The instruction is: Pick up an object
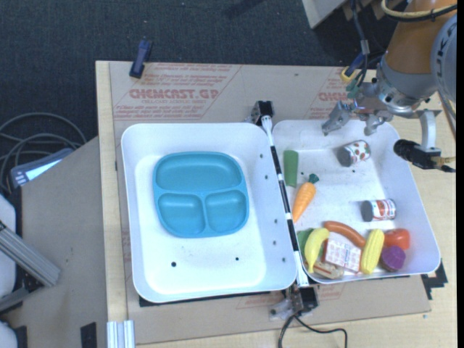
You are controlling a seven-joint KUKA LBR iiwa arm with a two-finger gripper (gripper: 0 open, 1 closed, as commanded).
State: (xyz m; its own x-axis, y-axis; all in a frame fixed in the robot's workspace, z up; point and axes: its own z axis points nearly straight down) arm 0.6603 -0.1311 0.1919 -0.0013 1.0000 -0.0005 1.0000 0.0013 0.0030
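Observation:
My gripper (353, 119) hangs over the far edge of the right bin (420, 194), its two grey fingers spread apart with nothing between them. Just below it lies a small can (354, 152) with a red and white label. A second can (379, 209) lies on its side further forward. A toy carrot (303, 198) and a green block (291, 167) rest near the bin's left wall. At the front sit a banana (313, 246), a sausage (345, 231), a corn cob (373, 250), a tomato (398, 237), a purple fruit (393, 258) and a sandwich piece (337, 255).
The left bin (138, 194) holds a blue divided plate (201, 193). A black clamp (262, 111) sits at the far end of the divider between the bins. A blue clip (140, 58) lies on the board's far left corner. Cables trail off the bench at left.

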